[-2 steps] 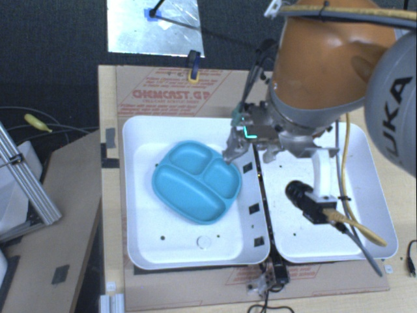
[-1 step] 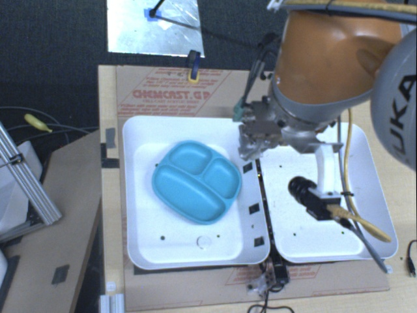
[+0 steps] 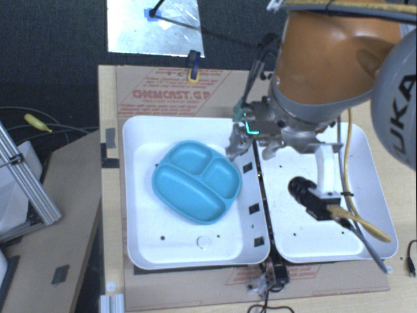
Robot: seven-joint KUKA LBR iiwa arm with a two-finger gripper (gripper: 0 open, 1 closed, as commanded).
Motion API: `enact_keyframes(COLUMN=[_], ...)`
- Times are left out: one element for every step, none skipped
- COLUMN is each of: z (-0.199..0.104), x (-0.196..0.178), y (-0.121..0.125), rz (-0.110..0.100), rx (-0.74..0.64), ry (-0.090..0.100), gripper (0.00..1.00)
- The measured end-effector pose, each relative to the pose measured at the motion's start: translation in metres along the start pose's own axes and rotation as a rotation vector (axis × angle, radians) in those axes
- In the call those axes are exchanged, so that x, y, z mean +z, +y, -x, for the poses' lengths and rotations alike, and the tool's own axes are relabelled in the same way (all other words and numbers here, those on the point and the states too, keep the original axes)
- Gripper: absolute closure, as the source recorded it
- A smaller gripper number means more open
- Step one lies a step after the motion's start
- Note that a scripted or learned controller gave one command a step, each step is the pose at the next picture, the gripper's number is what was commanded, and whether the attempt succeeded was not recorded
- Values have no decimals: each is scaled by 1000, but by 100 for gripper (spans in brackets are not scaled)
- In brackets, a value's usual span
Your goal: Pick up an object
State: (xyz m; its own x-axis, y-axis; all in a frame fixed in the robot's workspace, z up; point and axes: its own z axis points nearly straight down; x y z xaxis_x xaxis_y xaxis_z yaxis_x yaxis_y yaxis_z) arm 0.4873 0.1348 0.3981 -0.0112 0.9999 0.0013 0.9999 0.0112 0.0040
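A blue divided plate [image 3: 195, 181] lies flat in the left white bin [image 3: 140, 240], slightly left of the bin's middle. My gripper [image 3: 251, 150] hangs over the ridge between the two bins, just beyond the plate's upper right rim. Its two grey fingers [image 3: 234, 149] stand spread apart, open, with nothing between them. The arm's orange band and grey wrist cover the far part of the right bin [image 3: 374, 175].
Both bins rest on a cardboard sheet [image 3: 169, 90]. A shiny foil sheet [image 3: 153, 18] lies behind it. An aluminium frame [image 3: 26, 188] stands at the left edge. A small pale round mark [image 3: 204, 242] sits near the left bin's front wall.
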Motion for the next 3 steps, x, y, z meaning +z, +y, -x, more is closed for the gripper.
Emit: enact_keyframes(z=[0,0,-69], x=[-11,-11,-97], y=[1,1,28], rz=[3,2,8], rx=[-7,-6,2], ry=[1,1,4], gripper=[100,0,0])
